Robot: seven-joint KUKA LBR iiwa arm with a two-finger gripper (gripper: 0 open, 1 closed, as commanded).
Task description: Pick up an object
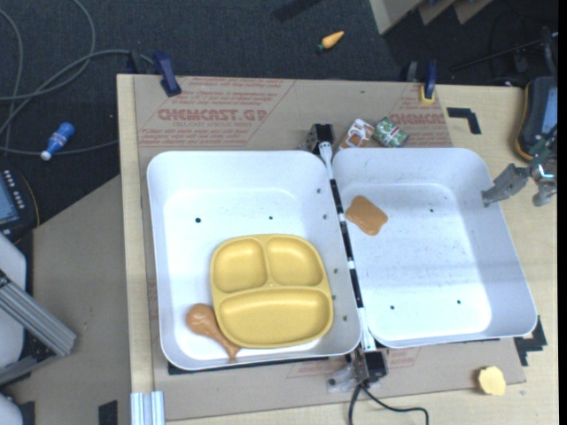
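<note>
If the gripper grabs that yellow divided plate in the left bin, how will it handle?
The yellow divided plate looks like stiff moulded plastic, so probably rigid and light. It lies flat and wide, so unlikely to roll. Its glossy, rounded rim may be slippery for two fingers.

Dark carpet floor [221, 25], trailing cables [53, 25]

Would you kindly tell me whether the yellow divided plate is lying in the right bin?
No, the yellow divided plate lies in the left bin, beside a small orange piece.
</note>
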